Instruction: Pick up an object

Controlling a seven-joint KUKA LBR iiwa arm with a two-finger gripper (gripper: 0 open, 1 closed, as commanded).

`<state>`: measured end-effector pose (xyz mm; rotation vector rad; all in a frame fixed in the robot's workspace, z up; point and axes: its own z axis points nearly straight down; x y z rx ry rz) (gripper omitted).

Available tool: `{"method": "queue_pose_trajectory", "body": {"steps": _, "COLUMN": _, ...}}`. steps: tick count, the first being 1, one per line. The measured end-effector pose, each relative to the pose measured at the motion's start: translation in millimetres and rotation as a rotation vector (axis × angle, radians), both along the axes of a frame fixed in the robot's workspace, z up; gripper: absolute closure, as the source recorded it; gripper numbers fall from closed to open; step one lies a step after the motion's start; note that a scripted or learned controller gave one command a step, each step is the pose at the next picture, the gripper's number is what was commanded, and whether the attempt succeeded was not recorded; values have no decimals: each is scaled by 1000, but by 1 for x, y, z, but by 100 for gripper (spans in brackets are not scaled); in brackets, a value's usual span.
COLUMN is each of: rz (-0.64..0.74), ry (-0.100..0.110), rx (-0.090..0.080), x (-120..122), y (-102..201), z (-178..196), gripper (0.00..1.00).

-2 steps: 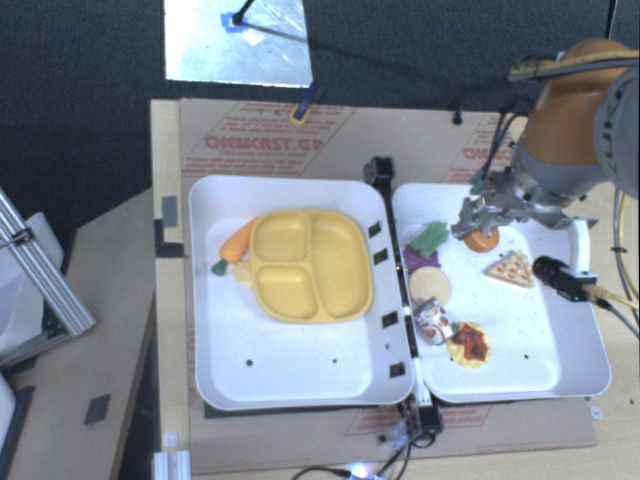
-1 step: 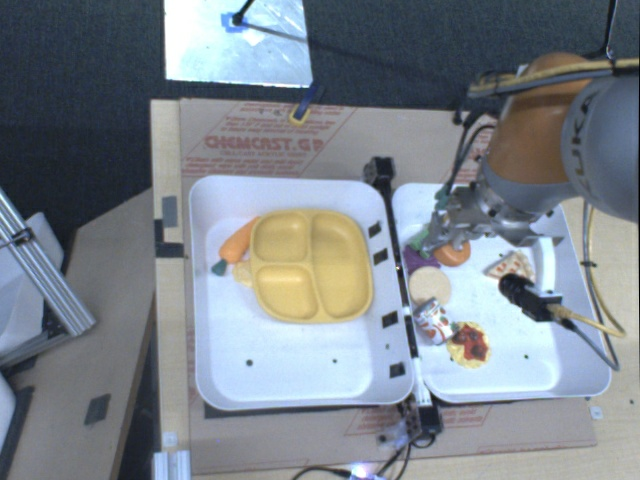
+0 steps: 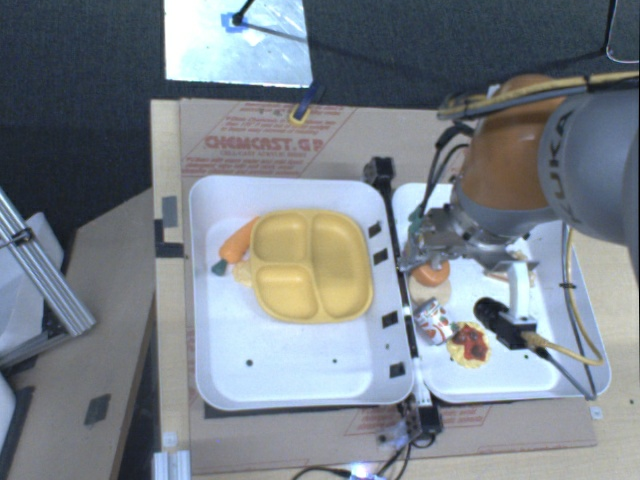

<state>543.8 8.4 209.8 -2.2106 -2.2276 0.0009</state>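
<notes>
The grey arm, its orange band facing the camera, reaches in from the right over the right bin, with the gripper low over that bin's left side, close to the wall shared with the left bin. An orange round object lies just beneath and on the near side of the gripper; whether the gripper is apart, together or clamped on it cannot be told. Nearer the camera in the same bin lie a small red-and-white item and, just right of it, a red-and-yellow piece. In the left bin rests a yellow divided plate, a carrot against its far left edge
</notes>
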Motion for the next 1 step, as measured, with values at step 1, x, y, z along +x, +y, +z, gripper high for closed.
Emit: {"method": "queue_pose_trajectory", "body": {"steps": 1, "rz": -2, "ry": -2, "rx": 0, "x": -14, "y": 5, "z": 9, "gripper": 100}}
